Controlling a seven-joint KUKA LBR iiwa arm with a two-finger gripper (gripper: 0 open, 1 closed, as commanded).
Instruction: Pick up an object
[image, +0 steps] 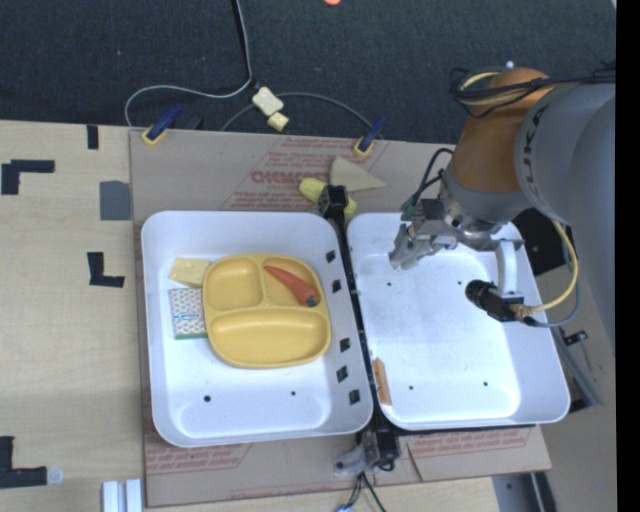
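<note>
Cardboard-lined bench (260, 175), yellow tray (262, 325) in left bin (240, 415), hand (408, 250) over right bin (470, 400)

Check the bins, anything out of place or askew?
One oddity: a thin orange stick lies wedged against the right bin's left wall. The yellow tray in the left bin sits flat.

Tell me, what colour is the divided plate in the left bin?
Yellow plate, seen in the camera view.
</note>
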